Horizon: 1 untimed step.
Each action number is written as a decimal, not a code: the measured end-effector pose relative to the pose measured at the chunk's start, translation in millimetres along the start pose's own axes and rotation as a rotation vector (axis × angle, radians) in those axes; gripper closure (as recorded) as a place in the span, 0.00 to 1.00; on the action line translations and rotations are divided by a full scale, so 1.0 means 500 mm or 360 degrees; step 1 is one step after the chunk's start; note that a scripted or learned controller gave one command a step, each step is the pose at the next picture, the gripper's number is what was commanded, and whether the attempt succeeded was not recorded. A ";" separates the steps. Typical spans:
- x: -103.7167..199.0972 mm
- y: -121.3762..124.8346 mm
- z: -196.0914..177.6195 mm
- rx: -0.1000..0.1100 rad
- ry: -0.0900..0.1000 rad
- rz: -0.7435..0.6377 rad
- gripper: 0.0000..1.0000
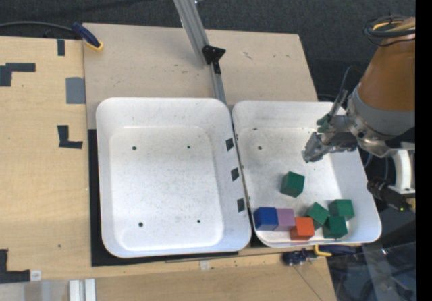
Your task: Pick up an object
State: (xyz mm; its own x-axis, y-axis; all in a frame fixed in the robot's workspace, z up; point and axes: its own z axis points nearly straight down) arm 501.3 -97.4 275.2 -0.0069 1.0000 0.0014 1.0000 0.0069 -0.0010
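The right bin (270, 117) served as the landmark, and everything of interest lay in it or over it. The gripper (314, 150) hung over that bin's far right part, reaching in from the right on the grey arm (385, 107) with its orange band. Whether it was released or clenched could not be told from the view, since its tip showed only as a dark grey mass; nothing could be seen caught in it.

Just nearer the camera than the gripper, toward the bin's middle, a lone green cube (292, 184) sat tilted on the white floor, apart from the tool above it.

Along the bin's near edge lay a cluster of blocks. A blue cube (266, 218) stood by the near left corner, with a purple block (285, 217) touching its right side. An orange block (304, 227) sat just right of the purple one. Three more green blocks (335, 217) crowded the near right corner, close together.

The left bin (165, 107) stood beside the right bin, their rims meeting. A metal rail (189, 9) ran slantwise from beyond the bins down to that seam.
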 end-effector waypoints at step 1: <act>0.108 0.004 -0.004 0.0000 0.0000 0.0001 1.00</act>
State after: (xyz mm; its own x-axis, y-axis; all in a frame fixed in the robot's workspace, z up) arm 502.8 -43.6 277.4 -0.0066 1.0000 0.0016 1.0000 0.0066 -0.0010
